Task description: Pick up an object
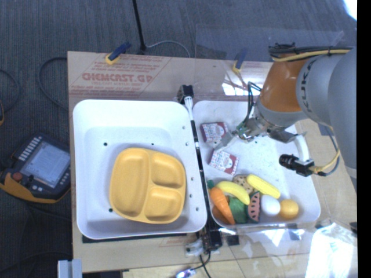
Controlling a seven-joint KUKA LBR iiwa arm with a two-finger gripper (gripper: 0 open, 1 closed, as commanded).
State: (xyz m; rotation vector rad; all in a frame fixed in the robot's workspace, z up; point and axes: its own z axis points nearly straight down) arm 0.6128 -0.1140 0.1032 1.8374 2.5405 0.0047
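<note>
The arm (pixel 313 86) comes in from the right and bends down over the right bin (pixel 313 198). Its orange band (pixel 281 91) is above the far part of this bin. The claw (pixel 246 130) is low over the far half of the right bin, close to the white floor. It is small and partly hidden under the wrist, so I cannot tell how far it is open. I see no object in it.

Just left of the claw lies a small red and white packet (pixel 212 132), near the left wall of the bin. A second packet (pixel 224 161) lies a little nearer, toward the middle. Whether the claw touches the first packet I cannot tell; they are very near.

The toy food is crowded at the near end of the right bin: a carrot (pixel 220 204), a banana (pixel 233 190), a green piece (pixel 239 205), a dark slice (pixel 254 209), a yellow piece (pixel 262 186), a white egg (pixel 270 204) and an orange ball (pixel 288 208). They touch one another and are well apart from the claw.

The left bin (pixel 93 126) holds a yellow tray (pixel 148 185) with three compartments. Both bins stand side by side on the brown surface (pixel 116 77). A pendant (pixel 37 167) lies on the floor at the left.
</note>
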